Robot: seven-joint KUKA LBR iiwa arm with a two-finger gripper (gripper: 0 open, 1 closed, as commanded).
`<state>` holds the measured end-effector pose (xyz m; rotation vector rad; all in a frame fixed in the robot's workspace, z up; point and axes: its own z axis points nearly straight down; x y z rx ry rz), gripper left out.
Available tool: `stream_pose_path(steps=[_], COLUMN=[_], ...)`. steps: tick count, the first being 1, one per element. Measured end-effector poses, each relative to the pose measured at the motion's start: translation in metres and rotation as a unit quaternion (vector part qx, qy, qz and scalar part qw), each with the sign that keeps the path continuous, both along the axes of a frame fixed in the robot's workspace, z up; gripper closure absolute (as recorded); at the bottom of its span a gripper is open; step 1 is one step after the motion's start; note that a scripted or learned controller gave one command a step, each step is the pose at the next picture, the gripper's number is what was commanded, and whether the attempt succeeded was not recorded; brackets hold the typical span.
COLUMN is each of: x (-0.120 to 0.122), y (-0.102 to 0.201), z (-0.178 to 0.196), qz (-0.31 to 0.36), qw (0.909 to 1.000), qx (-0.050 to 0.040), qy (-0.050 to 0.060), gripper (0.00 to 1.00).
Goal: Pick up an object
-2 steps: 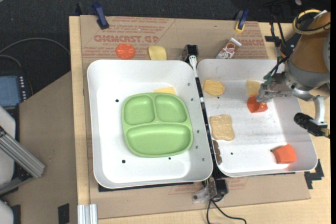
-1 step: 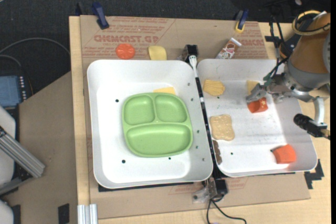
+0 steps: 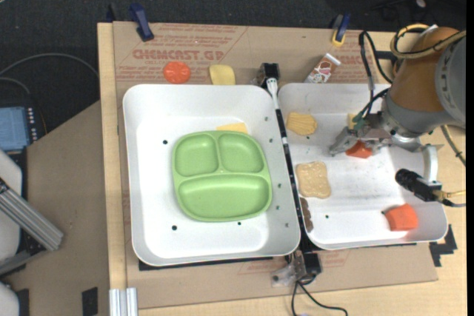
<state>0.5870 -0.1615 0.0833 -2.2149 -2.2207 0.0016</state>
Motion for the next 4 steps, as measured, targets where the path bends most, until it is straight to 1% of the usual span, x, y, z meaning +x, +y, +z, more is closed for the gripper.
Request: stream_pose_path(steps=[1, 2, 3, 4], x=[0.002, -0.067, -0.066, -0.036], y=[-0.002, 0.030, 0.027, 0.065], z=[0.014, 0.003, 0.003, 0.004], qz=[-0.001, -0.002, -0.002, -0.001], qw=[1.0000, 1.0000, 1.0000, 1.0000], qx=[-0.0018, -0.0013, -0.0030, -0.0044], qy=[-0.004, -0.004, -0.004, -0.007], gripper=[1.00, 1.00, 0.00, 0.00])
